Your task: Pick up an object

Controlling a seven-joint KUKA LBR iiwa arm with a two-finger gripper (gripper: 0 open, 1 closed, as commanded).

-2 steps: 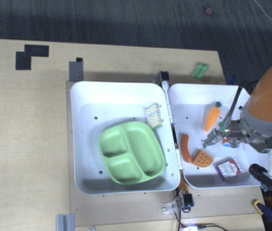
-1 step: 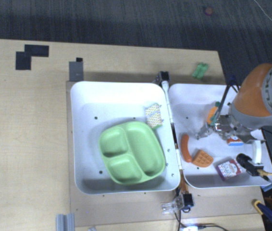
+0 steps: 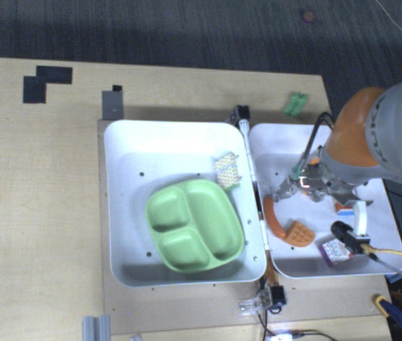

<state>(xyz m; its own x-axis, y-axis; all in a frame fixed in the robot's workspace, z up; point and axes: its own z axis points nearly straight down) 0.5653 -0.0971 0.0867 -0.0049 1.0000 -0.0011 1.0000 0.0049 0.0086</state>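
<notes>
Waffle and sausage are lying in your right bin; a green tray is filling the left bin. Your gripper is hovering there, its grip too blurred to tell.

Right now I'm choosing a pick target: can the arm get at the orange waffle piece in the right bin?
Probably yes: the tool hangs in the same bin, and the waffle piece lies uncovered, beside the orange sausage.

Plastic, wood grain and metal on the bench

The two white bins look like smooth, faintly glossy plastic; the green divided tray at lower centre is smooth, satiny plastic. The bench reads as pale, matt wood-grain board. At right, the arm has a smooth grey shell with a glossy orange band, and the gripper looks like bare metal.
</notes>
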